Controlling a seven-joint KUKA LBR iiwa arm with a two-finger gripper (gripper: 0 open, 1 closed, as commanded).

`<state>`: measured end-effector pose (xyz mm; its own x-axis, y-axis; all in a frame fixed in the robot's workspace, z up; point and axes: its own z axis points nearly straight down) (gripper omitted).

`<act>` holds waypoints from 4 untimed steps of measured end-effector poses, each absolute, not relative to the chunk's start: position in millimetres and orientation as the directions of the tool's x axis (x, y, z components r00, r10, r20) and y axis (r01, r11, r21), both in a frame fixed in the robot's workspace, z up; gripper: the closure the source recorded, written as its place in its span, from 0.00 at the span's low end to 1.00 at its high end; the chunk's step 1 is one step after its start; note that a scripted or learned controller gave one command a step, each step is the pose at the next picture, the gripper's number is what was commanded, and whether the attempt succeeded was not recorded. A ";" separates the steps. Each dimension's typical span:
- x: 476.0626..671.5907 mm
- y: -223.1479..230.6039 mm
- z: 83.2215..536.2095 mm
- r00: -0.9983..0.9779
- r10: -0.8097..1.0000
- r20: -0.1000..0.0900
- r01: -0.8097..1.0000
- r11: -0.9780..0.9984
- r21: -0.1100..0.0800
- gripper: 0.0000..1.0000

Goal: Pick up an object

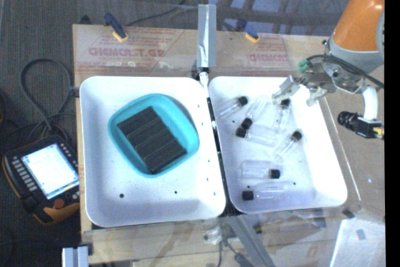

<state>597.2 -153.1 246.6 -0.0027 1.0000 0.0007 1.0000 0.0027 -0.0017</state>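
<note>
Camera view: tool [299,88] above vials [265,134] bin's far edge.

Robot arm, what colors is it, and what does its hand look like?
The arm is orange on its rounded part with a grey ring below it. Its hand is small, made of thin silvery metal parts, and a white piece with a black end sits beside it.

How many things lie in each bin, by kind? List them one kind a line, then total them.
Clear vials with black caps, right bin: 7, such as the one at
Blue bowl, left bin: 1
Black ridged block in the bowl: 1
Total: 9
</note>
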 end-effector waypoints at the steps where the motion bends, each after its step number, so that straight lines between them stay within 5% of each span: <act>1: 592.5 -129.2 123.8 -0.102 0.995 0.001 0.995 0.102 -0.002 0.00; 2: 601.9 -102.2 90.5 -0.146 0.989 -0.007 0.989 0.146 0.014 0.00; 3: 602.7 -102.2 101.1 -0.144 0.990 -0.005 0.989 0.144 0.017 1.00; 4: 602.7 -102.2 101.1 -0.144 0.990 -0.005 0.989 0.144 0.017 0.00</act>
<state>602.7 -102.2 101.1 -0.1439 0.9896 -0.0047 0.9894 0.1439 0.0169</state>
